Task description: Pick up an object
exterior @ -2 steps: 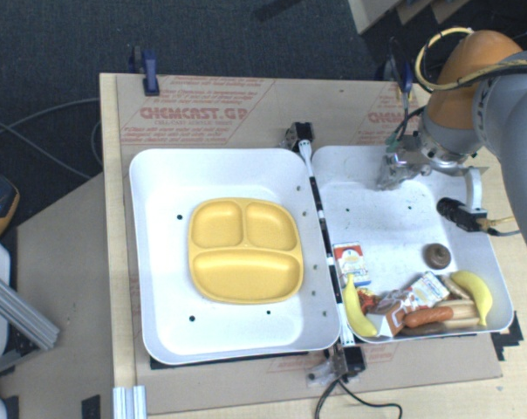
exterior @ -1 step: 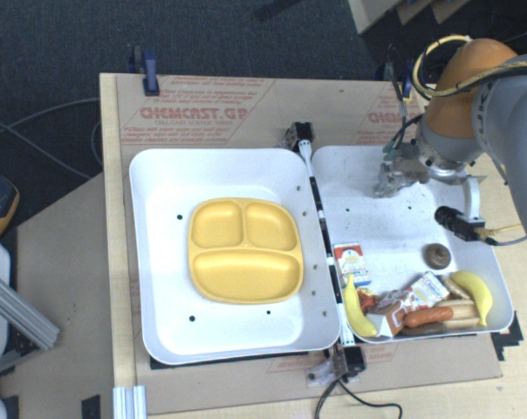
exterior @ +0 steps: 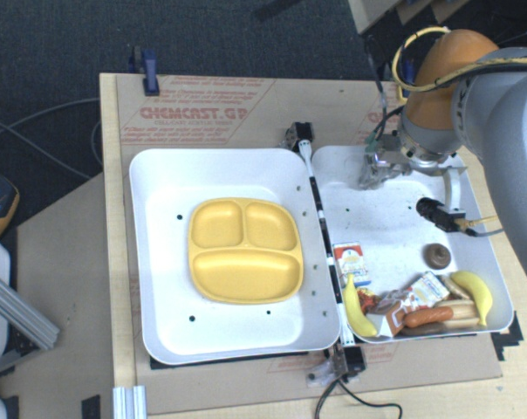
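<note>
My gripper (exterior: 373,169) hangs over the far left corner of the right bin (exterior: 394,225), with no object under it that I can make out. The objects lie apart from it, at the bin's near end. A small red, white and blue carton (exterior: 349,261) rests by the left wall. Below it lies a banana (exterior: 359,312), and a second banana (exterior: 475,293) curves along the right side. Between them are a sausage in a bun (exterior: 430,316) and a crumpled packet (exterior: 420,290). A brown round piece (exterior: 436,254) sits alone toward the right.
The left bin (exterior: 159,234) holds a yellow divided plate (exterior: 244,250). The grey arm with its orange band (exterior: 447,68) comes in from the upper right. A blue clamp (exterior: 147,70) grips the bench's far edge.
</note>
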Robot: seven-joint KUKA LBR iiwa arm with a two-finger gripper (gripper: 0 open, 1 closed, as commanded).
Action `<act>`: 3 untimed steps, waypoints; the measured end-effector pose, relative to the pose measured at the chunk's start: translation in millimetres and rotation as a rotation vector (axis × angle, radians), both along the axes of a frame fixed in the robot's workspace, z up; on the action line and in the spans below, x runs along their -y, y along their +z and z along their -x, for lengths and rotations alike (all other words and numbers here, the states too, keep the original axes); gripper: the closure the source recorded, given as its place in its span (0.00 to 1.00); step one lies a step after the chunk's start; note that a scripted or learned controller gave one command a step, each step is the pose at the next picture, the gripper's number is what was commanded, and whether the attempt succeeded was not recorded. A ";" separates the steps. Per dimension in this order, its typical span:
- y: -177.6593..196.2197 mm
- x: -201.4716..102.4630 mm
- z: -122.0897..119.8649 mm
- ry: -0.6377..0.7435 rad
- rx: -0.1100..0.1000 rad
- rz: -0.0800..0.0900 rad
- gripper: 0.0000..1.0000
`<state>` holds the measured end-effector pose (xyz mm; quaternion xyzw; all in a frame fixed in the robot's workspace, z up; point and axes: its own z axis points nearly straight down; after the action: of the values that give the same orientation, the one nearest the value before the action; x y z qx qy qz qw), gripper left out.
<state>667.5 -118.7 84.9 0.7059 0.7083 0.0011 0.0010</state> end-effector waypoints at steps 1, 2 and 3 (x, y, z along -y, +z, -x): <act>-0.6 -5.1 90.5 -0.006 -0.013 -0.003 1.00; -0.1 -28.1 50.0 0.000 0.001 0.001 1.00; 0.4 -17.2 -1.2 -0.001 0.003 0.002 1.00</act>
<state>668.7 -101.5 85.2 0.7063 0.7079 0.0014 0.0028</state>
